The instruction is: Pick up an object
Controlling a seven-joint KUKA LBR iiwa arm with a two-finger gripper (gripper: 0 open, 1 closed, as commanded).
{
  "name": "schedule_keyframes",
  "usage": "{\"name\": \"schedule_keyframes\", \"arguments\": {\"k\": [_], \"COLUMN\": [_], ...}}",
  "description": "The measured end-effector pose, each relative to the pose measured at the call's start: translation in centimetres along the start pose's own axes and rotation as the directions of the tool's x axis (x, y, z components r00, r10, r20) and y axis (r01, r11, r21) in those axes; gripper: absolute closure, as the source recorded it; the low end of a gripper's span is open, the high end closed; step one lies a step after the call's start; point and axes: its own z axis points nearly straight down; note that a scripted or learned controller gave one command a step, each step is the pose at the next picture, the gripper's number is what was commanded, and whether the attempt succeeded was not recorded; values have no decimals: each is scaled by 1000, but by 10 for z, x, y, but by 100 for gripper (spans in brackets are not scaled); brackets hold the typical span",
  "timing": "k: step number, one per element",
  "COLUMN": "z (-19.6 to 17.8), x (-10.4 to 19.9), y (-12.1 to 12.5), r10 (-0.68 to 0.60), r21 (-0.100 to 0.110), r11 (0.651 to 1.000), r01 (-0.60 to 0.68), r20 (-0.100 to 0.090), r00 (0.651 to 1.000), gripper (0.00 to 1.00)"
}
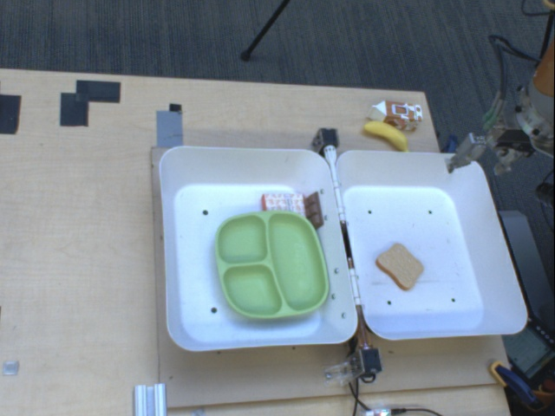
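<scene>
A slice of bread (400, 266) lies flat on the floor of the right bin (486, 232), slightly toward that bin's near side, as the robot's pincer (460, 155) hangs at the bin's far right corner, over the rim. From the pincer the bread sits toward the near edge of the tabletop (78, 232) and a little toward the left bin (186, 258). Whether the pincer is wide or narrow cannot be told from here. The slice is tan, matte and roughly square, with its long side running diagonally. In the left bin a glossy green plastic divided plate (272, 266) covers the middle, with a small printed carton (283, 203) and a brown wrapped bar (313, 209) just beyond its far rim.
</scene>
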Motion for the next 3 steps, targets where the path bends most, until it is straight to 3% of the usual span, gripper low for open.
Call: {"name": "schedule_keyframes", "arguments": {"k": [2,3], "z": [147,136], "x": [-1,-2], "y": [-140,-139], "r10": [0,-1], "r21": [-1,-4], "r11": [1000,1000], "r01": [0,1], "r20": [-3,-1], "r00": [1000,1000], "gripper": [0,100]}}
